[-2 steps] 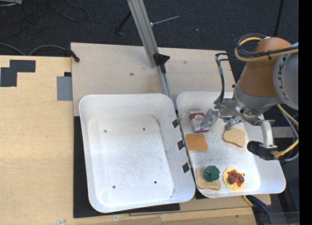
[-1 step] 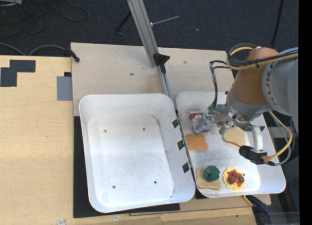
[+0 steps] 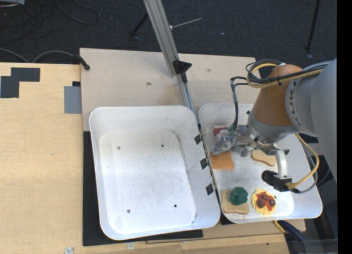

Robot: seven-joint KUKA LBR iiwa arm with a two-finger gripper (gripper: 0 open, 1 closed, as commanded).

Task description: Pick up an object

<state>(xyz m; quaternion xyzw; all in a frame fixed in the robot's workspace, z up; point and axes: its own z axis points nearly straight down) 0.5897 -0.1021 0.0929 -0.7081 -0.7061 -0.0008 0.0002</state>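
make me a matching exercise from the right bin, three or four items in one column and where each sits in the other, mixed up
Column one:
1. orange flat piece
2. green lump on a tan slice
3. yellow piece with red spots
4. gripper

Column two:
A. right bin, near edge, to the right of the green lump
B. by the bin's left wall, just below the gripper
C. above the orange piece, at the end of the arm
D. near edge of the bin, left of the yellow piece

Pairs: 1-B, 2-D, 3-A, 4-C

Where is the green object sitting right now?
The green object lies in the right bin, near its front edge, on a tan slice. A yellow piece with red spots is just to its right.
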